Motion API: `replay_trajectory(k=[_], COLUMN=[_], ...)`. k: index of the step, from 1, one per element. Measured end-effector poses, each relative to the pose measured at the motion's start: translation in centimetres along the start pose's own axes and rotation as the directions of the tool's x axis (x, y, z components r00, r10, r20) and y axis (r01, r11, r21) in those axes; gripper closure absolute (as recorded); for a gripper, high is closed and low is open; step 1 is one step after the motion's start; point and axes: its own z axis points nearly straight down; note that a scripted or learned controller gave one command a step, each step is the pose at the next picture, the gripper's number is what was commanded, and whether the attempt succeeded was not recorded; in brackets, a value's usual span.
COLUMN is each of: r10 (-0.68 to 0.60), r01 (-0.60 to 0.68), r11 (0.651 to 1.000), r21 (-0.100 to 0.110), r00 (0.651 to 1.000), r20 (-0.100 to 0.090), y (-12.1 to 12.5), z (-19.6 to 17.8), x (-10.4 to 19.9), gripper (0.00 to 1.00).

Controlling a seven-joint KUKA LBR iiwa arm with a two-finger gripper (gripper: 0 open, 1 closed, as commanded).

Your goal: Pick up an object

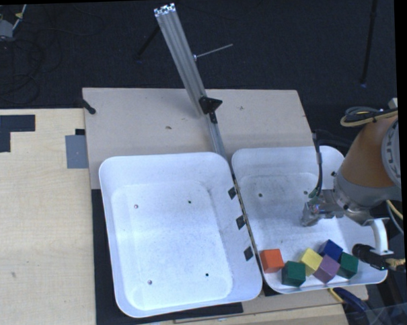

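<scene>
Bench (154, 120): a pale board carrying both bins, with a slanted metal rail (186, 65) rising from its back edge; dark floor and cables lie behind.
Left bin (166, 234): white, shallow, a few small dark specks on its floor.
Right bin (278, 182): white, shallow, with the blocks crowded along its near edge.
Arm (368, 165): reaches in from the right, orange band over the bin's right side.
Gripper (315, 213): low over the right bin's floor, apart from the blocks and just behind them; too small and blurred to tell its opening.
Blocks: orange (272, 259) sits alone at the left; green (294, 274), yellow (311, 261), purple (326, 268), blue (332, 249) and dark green (349, 264) are packed close, some touching.
Handling: they look like small, light, stiff cubes, probably smooth, not fragile.
Where to grip: likely the orange block, across two opposite flat faces, since it has free space on both sides.
Room: the bin wall just in front of the blocks limits approach from that side.
</scene>
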Motion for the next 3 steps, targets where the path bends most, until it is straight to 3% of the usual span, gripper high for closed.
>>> replay_trajectory(k=[1, 2, 3], r10=[0.004, -0.003, 0.003], r01=[-0.004, 0.003, -0.003], r11=[1.0, 1.0, 1.0], r21=[-0.002, 0.011, 0.002], r00=[1.0, 1.0, 1.0], r20=[0.0, -0.007, -0.003], y=[-4.6, -3.3, -5.9], z=[-17.0, -10.5, 0.5], x=[-2.5, 2.4, 3.8], gripper=[1.0, 1.0, 1.0])
